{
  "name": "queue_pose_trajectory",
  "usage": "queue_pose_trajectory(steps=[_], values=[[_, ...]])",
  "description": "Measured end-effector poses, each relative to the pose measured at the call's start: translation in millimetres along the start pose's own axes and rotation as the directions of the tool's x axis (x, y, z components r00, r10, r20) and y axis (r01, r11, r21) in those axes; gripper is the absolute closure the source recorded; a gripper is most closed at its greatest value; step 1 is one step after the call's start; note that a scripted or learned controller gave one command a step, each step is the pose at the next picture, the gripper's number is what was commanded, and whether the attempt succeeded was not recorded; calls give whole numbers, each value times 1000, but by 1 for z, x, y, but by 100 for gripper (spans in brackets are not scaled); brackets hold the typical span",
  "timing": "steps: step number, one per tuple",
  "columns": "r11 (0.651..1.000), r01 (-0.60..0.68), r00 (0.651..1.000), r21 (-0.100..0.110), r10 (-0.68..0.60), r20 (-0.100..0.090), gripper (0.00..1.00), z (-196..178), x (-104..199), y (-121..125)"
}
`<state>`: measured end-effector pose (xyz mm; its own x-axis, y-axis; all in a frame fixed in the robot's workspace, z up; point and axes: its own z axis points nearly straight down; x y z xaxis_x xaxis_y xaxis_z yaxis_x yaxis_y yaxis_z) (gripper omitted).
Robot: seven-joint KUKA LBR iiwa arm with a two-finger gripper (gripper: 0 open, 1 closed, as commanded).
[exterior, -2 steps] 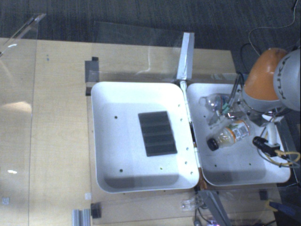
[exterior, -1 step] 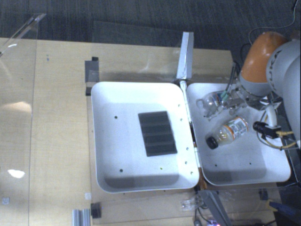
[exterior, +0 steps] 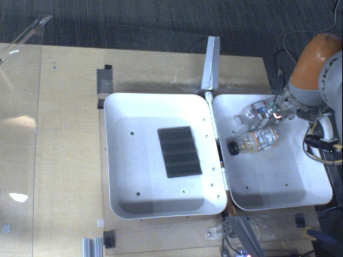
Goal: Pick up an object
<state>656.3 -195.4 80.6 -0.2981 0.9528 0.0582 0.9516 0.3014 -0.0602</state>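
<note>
With the bottle lying on its side in the right bin, the hand, its grip state not discernible, should be lowered squarely across its body.

Left bin has a black ribbed block sitting about mid-floor. In the right bin, a clear plastic bottle with a black cap lies near the divider edge, gripper just beside it toward the far edge.

White bins, a black ribbed pad, a clear black-capped bottle, pale wooden bench.
</note>
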Motion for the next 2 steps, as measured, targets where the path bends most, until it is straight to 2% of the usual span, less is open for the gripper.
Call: queue_pose_trajectory(steps=[1,2], values=[[1000,-5,1000,10,5,18,100,-8,-9,-7],[995,91,994,-51,-88,63,100,-100,82,30]])
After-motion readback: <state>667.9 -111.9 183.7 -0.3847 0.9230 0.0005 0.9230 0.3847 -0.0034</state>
